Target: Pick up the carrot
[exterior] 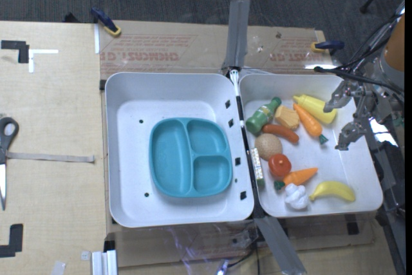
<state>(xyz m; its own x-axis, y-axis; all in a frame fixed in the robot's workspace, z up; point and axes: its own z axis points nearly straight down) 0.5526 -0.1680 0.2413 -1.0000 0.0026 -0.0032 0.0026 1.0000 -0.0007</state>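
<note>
Carrots number two in the right bin (367, 167), as far as we can make out: one long orange carrot (308, 120) lying slantwise with its green tip towards the bin's middle, and a smaller carrot (300, 175) with a green end lower down. Taking the red tomato (279, 165) as our landmark, the long carrot lies above and to its right, well apart from it, its upper end touching the yellow squash-like piece (315, 104). The smaller carrot lies just beside the tomato, on its lower right, almost touching it.

Above the tomato we see a brown potato (269, 145), then a red-orange sausage shape (280, 132), an orange block (286, 117) and a green bottle (263, 116) tilted near the bin's left wall. Below the tomato sits a white garlic-like lump (296, 196), and to the lower right of it a banana (332, 190).

Far to the tomato's right and somewhat above it, the gripper (345, 118) hangs over the right side of the bin. We see its two fingers spread well apart, one near the yellow piece and one lower, with nothing between them.

Left of the tomato, in the left bin (129, 158), lies a teal divided plate (191, 156).
</note>
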